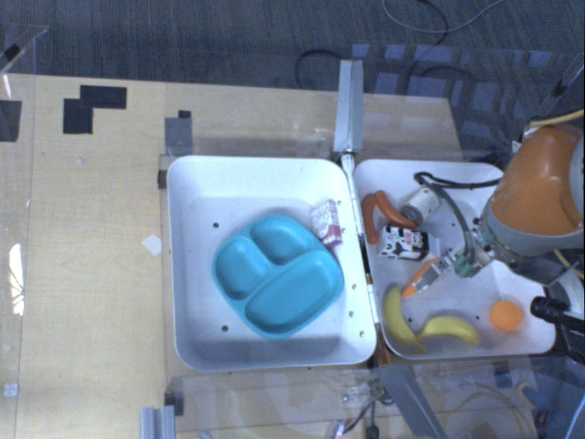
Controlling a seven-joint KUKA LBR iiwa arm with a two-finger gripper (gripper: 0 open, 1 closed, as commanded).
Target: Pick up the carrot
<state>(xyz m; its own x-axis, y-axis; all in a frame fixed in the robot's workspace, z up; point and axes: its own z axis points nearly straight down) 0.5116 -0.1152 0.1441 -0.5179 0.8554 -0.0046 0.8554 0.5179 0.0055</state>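
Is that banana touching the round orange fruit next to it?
Apart. The camera view shows bare white bin floor between the banana and the orange in the right bin.

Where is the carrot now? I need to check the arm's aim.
The carrot lies in the right bin, just above the bananas, at the gripper.

The grey arm (535,204) enters from the right, its orange band uppermost, wrist angled down and leftward. The gripper (419,284) points low, its fingers closed on a carrot (417,282).
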